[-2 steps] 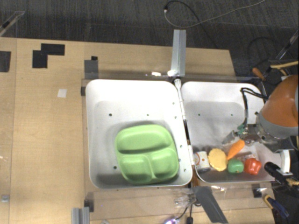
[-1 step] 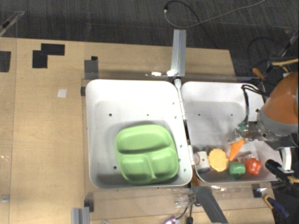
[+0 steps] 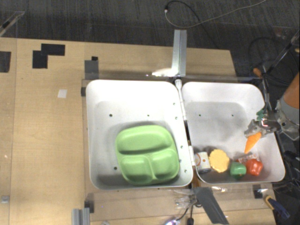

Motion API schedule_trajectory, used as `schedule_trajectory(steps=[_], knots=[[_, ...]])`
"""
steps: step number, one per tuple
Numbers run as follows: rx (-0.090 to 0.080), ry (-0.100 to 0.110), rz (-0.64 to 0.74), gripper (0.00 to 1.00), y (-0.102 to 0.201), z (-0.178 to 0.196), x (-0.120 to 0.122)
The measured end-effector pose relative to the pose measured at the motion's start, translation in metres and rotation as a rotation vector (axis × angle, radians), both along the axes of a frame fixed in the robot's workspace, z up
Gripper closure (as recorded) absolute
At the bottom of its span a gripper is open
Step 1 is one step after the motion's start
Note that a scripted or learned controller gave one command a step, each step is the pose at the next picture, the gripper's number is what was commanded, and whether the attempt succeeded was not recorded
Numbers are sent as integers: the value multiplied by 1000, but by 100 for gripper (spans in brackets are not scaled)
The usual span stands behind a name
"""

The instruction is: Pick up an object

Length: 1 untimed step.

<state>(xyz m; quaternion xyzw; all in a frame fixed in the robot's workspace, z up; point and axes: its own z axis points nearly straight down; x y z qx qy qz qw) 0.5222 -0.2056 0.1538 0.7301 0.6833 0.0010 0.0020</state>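
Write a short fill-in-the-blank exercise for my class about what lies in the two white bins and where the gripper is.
1. The green divided tray lies in the ____ bin as the camera sees it.
2. The gripper is over the right bin with an ____ carrot between its fingers.
3. Along the right bin's near wall, the yellow round piece sits between a small white item and a ____ toy vegetable.
4. The red toy lies directly ____ the carrot in the picture.

Missing words: left; orange; green; below
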Motion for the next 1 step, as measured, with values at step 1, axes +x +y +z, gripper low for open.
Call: schedule_trajectory(steps=[1], knots=[[1, -1, 25, 100, 48, 51, -29]])
